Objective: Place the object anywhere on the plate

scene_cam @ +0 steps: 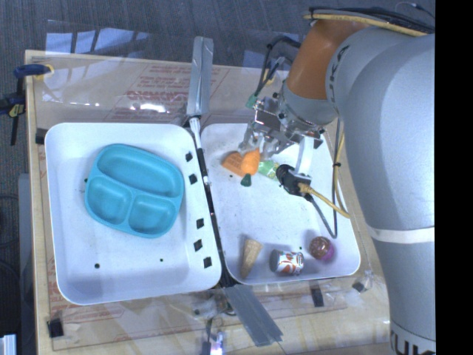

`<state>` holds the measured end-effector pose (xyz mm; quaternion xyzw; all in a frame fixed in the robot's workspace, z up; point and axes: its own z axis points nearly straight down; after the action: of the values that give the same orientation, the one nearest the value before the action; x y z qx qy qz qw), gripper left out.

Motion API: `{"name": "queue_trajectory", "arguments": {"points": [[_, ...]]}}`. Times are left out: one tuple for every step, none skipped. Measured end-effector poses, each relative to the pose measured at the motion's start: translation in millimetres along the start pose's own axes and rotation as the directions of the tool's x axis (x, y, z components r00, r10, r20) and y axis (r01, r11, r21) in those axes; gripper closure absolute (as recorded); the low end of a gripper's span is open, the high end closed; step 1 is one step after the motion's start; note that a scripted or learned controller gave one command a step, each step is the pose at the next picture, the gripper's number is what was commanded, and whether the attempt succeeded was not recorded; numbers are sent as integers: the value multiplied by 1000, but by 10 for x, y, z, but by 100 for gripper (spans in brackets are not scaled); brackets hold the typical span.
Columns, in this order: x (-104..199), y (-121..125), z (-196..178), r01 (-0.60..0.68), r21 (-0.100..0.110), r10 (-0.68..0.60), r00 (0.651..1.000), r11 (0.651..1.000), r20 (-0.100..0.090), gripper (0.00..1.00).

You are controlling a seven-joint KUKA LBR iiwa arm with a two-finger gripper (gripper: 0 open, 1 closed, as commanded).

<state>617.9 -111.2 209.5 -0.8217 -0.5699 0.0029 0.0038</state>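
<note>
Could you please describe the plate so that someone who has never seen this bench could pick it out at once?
Of the two white bins, take the left bin, the one farther from the arm. The plate lies in its middle: a light blue, rounded tray split into three compartments. It is the largest item in either bin and the lone blue one.

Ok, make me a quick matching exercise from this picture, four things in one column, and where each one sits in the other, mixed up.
Things:
1. blue plate
2. toy carrot
3. cone
4. small can

Places:
A. right bin, front edge, left of the can
B. left bin
C. right bin, under the gripper
D. right bin, front edge, between cone and purple ball

Pairs: 1-B, 2-C, 3-A, 4-D
</note>
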Motion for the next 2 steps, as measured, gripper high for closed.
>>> {"name": "queue_trajectory", "arguments": {"points": [[734,135,190,35,-4,-35,999,999,0,100],[1433,-276,164,182,-2,-182,983,983,2,100]]}}
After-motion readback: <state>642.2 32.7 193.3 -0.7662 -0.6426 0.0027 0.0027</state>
